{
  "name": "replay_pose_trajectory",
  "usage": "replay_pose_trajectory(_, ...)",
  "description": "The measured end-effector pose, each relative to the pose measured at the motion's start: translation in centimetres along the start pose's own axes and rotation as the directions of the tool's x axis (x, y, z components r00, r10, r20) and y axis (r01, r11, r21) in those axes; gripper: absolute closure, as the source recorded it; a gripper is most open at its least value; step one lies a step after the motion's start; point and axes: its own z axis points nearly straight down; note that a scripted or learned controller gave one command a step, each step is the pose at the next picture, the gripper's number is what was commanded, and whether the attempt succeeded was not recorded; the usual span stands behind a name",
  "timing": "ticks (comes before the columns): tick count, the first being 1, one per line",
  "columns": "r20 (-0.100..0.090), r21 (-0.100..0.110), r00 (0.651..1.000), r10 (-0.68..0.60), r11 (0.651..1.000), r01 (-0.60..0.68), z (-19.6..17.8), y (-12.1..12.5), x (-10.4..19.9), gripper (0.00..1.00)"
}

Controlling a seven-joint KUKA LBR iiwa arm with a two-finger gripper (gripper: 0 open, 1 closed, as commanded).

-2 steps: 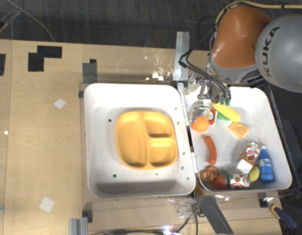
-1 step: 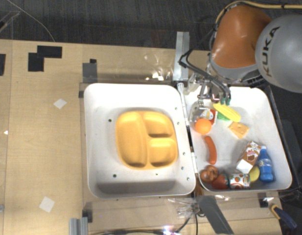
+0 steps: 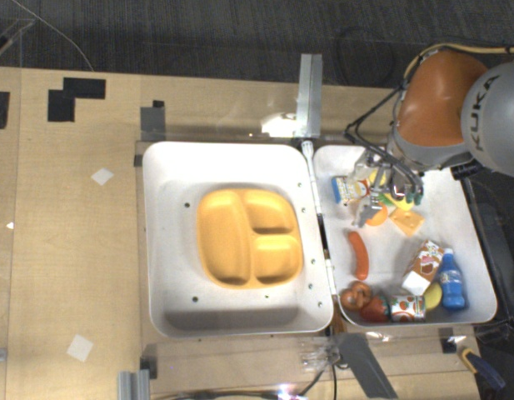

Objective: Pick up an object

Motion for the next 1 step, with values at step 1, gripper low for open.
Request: replay_pose_trajectory(1, 0.019, -0.003, 1.0, -0.008, 1.0, 0.008, -1.76, 0.6, -0.54, 1.0)
